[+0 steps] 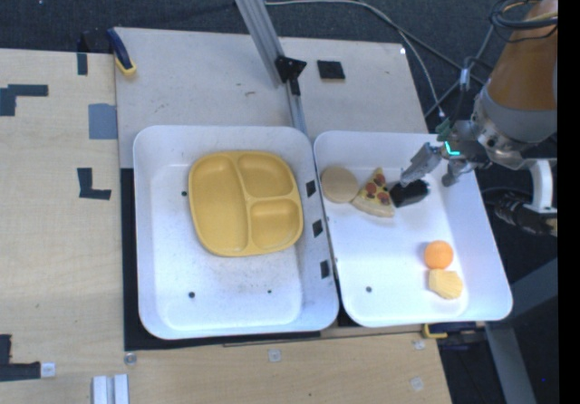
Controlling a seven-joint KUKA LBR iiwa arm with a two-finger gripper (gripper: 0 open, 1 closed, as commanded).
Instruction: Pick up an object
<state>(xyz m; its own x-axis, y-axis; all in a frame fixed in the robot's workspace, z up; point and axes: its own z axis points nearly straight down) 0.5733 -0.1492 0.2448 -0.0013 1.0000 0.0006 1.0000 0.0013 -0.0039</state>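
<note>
Camera view looks down at a slant on two shallow white bins on the counter [217, 76], and the risk here, as I judge it, is a miss or a nudge instead of a clean lift. The pincer [426, 174] sits low over the upper part of the right bin [480, 239], its dark finger [412, 191] just beside, perhaps touching, the pizza slice [373, 196]. That slice lies flat and thin, so a finger pressing at its edge may only push it across the bin floor toward the tan round cookie [340, 183], which lies just beside it on the left. If the fingers close on the edge alone, the slice may slip out or tip as it rises. The bin's upper wall is also near, and a shove could wedge the slice against its neighbour. The pincer looks parted, one light finger and one dark finger spread apart, with nothing between them; it holds nothing. Whether the dark finger truly touches the slice I cannot tell from this angle. An orange ball [439, 254] and a pale yellow lump [445, 283] lie well apart lower in the same bin. The left bin [154, 239] holds a yellow divided plate [245, 203].
</note>
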